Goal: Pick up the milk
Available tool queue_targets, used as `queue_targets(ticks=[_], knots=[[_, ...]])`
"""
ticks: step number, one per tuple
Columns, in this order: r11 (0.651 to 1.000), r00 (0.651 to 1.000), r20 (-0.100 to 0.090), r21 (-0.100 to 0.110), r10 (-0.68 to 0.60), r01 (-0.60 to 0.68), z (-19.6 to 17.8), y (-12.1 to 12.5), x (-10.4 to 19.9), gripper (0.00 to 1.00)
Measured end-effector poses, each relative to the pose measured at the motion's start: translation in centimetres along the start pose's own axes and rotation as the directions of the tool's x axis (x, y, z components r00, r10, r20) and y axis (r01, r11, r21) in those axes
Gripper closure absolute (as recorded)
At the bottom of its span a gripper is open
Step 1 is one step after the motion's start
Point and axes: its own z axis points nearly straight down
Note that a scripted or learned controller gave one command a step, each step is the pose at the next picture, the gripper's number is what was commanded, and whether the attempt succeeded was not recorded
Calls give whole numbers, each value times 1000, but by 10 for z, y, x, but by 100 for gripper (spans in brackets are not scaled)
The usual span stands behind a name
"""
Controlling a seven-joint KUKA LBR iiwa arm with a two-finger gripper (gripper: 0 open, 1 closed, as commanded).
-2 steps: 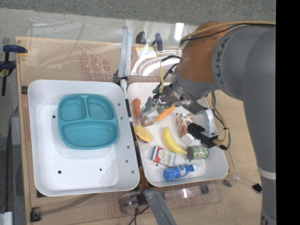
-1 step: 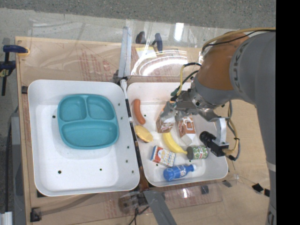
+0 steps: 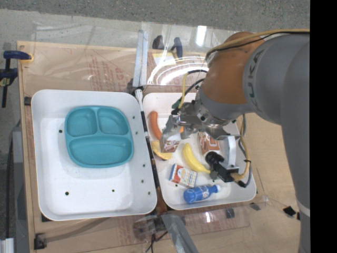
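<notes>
The milk (image 3: 183, 176) is a small white carton with red and orange print, lying on its side in the front part of the right bin (image 3: 247, 191). My gripper (image 3: 176, 129) hangs low over the middle of that bin, behind the carton and apart from it. Directly under the gripper is a brown-and-white packet (image 3: 170, 143). The grey arm with its orange band (image 3: 231, 78) hides the back right of the bin.
A yellow banana (image 3: 194, 159) lies between gripper and milk. A blue bottle (image 3: 200, 193) lies at the front, a sausage (image 3: 154, 125) at the left wall, another brown packet (image 3: 206, 140) on the right. The left bin (image 3: 47, 194) holds a teal divided plate (image 3: 98, 136).
</notes>
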Motion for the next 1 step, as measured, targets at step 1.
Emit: queue_targets(ticks=[1], knots=[[1000, 1000, 2, 0, 13, -13, 38, 62, -27, 100]])
